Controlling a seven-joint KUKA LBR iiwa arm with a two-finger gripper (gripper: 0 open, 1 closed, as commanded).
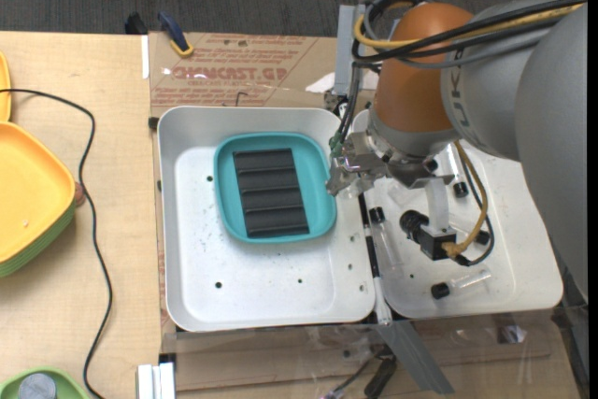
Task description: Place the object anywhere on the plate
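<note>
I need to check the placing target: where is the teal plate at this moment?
In the camera view the teal plate lies in the left white bin, toward its upper right, with a dark ribbed object on it and the gripper at its right edge.

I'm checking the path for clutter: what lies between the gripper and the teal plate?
In the camera view, nothing lies between them: the gripper hangs right at the teal plate's right rim, above the wall where the two white bins meet.

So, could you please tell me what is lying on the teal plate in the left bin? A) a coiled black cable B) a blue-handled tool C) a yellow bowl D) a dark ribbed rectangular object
D: a dark ribbed rectangular object lies flat on the teal plate, which sits in the left bin.
</note>
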